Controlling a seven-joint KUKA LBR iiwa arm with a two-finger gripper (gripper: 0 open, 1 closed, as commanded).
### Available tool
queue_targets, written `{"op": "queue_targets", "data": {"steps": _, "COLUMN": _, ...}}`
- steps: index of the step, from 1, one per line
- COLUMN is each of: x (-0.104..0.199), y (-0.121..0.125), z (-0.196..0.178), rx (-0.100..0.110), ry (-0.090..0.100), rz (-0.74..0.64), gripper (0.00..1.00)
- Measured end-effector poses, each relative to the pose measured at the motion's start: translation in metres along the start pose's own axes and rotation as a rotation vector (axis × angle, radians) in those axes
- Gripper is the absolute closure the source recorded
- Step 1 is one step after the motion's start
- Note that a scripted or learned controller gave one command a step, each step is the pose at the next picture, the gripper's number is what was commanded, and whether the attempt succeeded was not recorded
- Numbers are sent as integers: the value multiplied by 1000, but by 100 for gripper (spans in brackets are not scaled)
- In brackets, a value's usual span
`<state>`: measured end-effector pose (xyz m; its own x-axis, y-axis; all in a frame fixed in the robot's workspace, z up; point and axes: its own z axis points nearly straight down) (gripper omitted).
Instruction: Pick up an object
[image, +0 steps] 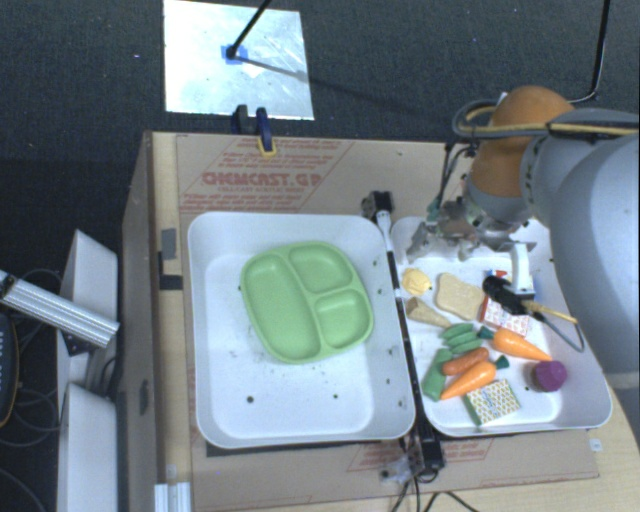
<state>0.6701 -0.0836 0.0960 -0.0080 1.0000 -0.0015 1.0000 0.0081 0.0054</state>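
Note:
My gripper (443, 243) hangs over the back of the right bin (590, 405), its two grey fingers apart with nothing between them. Just in front of it lie a small yellow piece (417, 283), a tan bread slice (459, 297) and a pale cheese wedge (428, 316). Further forward are green pods (459, 336), three orange carrots (470, 380), a purple ball (549, 375), a patterned cracker block (492, 402) and a red-and-white box (506, 321). None of them touches the fingers.
The left bin (215, 400) holds a green compartment plate (306, 300). A black clip (380, 205) sits on the ridge between the bins at the back. The grey arm (590, 210) covers the right bin's far right corner.

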Motion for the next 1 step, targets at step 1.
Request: {"op": "queue_targets", "data": {"steps": 1, "x": -4, "y": -50, "z": 9, "rx": -1, "ry": 0, "rz": 6, "gripper": 0}}
